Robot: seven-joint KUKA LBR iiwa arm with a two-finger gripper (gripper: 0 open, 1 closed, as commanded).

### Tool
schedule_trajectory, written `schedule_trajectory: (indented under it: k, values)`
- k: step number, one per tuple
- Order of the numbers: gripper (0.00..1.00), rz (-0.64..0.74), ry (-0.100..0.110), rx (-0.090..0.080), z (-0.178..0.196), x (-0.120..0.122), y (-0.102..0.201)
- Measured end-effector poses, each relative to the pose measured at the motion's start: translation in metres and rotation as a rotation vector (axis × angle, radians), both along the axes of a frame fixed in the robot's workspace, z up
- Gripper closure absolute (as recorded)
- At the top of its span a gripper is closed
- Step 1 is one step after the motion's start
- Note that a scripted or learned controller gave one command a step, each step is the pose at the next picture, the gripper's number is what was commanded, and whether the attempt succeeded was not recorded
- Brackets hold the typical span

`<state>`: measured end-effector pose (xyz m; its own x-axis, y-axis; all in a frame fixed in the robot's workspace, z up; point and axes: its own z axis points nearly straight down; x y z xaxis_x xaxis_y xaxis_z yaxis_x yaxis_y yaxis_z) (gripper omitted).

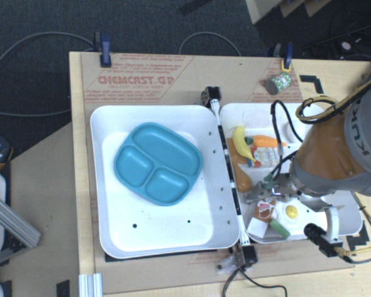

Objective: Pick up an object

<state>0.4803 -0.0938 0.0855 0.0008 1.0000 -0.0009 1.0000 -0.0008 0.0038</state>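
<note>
I see grey arm with orange band (324, 156) over right white bin (260, 111), right of frame. Jaws (269, 187) low among clutter at frame centre-right; spread or pressed together, cannot tell from here. Nothing visibly pinched, so I judge pick not done: grasp and lift remain. Likely target yellow plastic banana (241, 142) lies upper part of right bin, long axis running top to bottom of frame, slightly curved. Blue divided plastic plate (157, 164) sits in left white bin (111, 221), untouched.
</note>
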Motion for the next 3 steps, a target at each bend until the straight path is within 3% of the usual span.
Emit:
schedule_trajectory:
  k: [1,2,3]
  values:
    - [0.0,0.002,0.0,0.001,0.0,0.0,-0.001]
    - [1.0,0.001,-0.006,-0.001,0.011,0.002,-0.002]
    - [1.0,0.003,-0.006,-0.001,0.104,0.001,0.003]
